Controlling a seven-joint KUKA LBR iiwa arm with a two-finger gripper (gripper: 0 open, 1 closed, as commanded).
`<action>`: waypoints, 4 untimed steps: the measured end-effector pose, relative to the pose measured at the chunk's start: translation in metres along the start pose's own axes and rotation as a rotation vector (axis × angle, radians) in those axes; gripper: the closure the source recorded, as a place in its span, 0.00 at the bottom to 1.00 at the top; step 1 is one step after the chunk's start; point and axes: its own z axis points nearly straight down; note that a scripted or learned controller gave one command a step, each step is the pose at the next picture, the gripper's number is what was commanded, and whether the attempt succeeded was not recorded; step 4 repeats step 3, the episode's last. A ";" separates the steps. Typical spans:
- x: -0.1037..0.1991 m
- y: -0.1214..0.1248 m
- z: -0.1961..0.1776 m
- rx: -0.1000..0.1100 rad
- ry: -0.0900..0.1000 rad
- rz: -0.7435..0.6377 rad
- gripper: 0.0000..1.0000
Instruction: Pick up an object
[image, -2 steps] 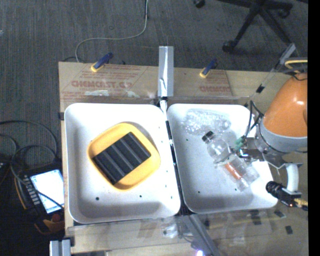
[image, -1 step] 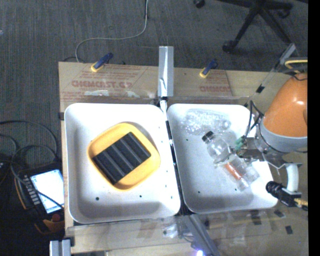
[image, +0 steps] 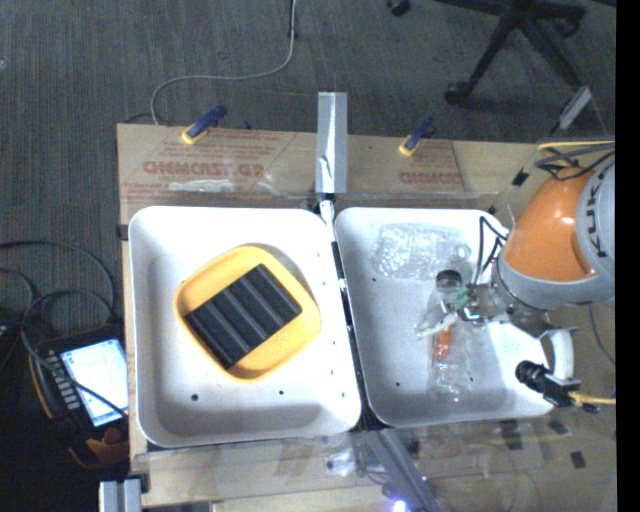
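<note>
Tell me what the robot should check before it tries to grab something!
1. Something to grab in the right bin: ok, a clear plastic packet and a crinkly clear bag lie there.
2. Gripper over the packet: ok, it is right above it.
3. Packet already held: cannot tell.
4. Yellow and black object out of the way: ok, it sits in the left bin.

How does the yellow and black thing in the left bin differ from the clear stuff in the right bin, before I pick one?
The yellow and black block is opaque, solid-looking and lies alone, turned at a slant, in the left bin. The clear plastic packaging is see-through, crumpled and irregular, and lies right by the gripper in the right bin. The block looks larger. Both rest on a bin floor.
</note>
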 end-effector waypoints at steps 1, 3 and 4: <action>-0.005 0.008 0.031 -0.016 -0.003 0.050 0.00; 0.079 0.053 -0.058 0.002 -0.001 0.084 1.00; 0.079 0.053 -0.058 0.002 -0.001 0.084 1.00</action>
